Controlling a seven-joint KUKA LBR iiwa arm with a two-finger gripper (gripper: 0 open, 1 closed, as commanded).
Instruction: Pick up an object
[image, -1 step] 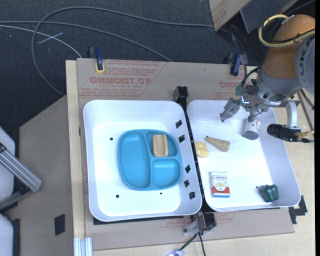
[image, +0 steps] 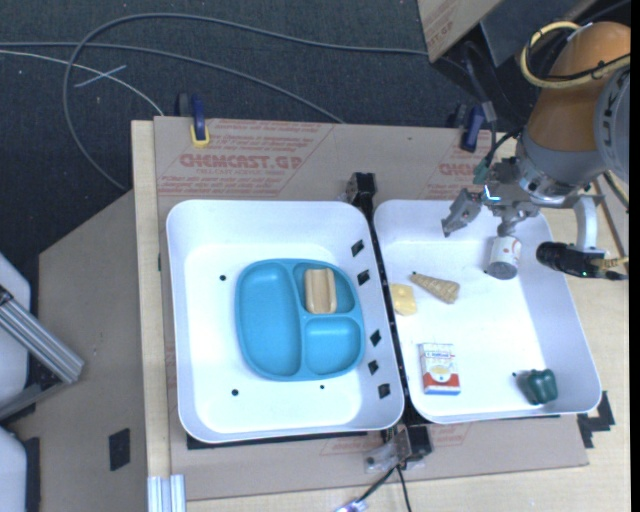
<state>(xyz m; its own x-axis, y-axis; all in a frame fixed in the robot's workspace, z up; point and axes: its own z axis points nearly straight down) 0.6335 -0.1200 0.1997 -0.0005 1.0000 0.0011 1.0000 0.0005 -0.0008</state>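
Note:
My gripper (image: 482, 235) hangs over the back of the right bin (image: 560, 300), open, with nothing between its fingers (image: 461, 215). In front of it on the bin floor lie a tan cone (image: 437, 287) and a pale yellow lump (image: 402, 298), close together by the bin's left wall. Nearer the front sits a small red and white box (image: 438, 367). A dark green object (image: 538, 385) rests in the front right corner. The gripper touches none of these.
The left bin (image: 200, 300) holds a blue divided tray (image: 270, 325) with a tan block (image: 320, 290) in its back right compartment. A black divider (image: 375, 300) with clips runs between the bins. Cables trail behind the bench.

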